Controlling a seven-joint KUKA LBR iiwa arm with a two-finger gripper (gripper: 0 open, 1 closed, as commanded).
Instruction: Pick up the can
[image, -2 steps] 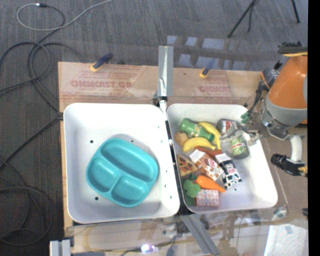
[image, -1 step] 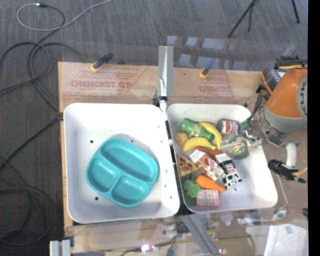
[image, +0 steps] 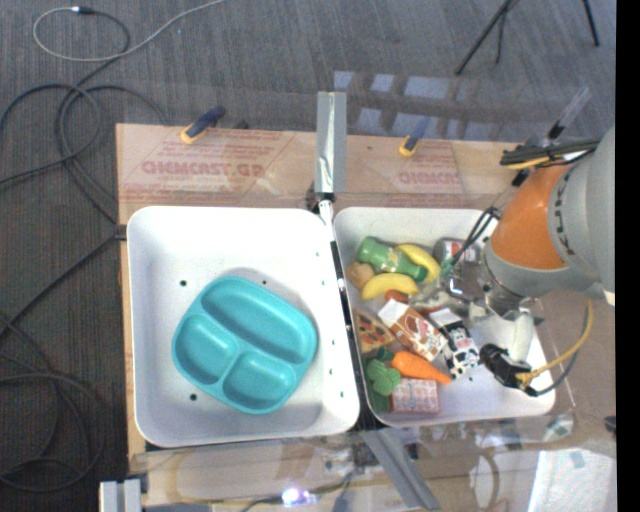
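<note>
The biggest risk here is a grab of the wrong thing. The right bin (image: 545, 395) is packed with toy food, and the can (image: 451, 250) is wedged in at the far side of the pile, close to a banana (image: 390, 286) and a second banana (image: 420, 260), with a green bottle-like toy (image: 385, 254) just past them. A neighbour could easily be nudged or pinched instead — or the can could be tipped or rolled away if it is caught off-centre, since not much of its surface is exposed.

The gripper (image: 462, 284) is seen low over the right bin, under the orange band of the arm (image: 535, 225). Whether it is spread or pressed together cannot be told — it is too dark and tangled with cabling — and nothing is seen pinched in it. The can lies just beside it, on the far side, partly hidden behind the wrist hardware.

Nearer the front a carrot (image: 418, 367) and a small printed box (image: 420, 335) are crowded in too. The left bin (image: 150, 260) is taken up by a teal divided plate (image: 245, 343), well apart from the action.
</note>
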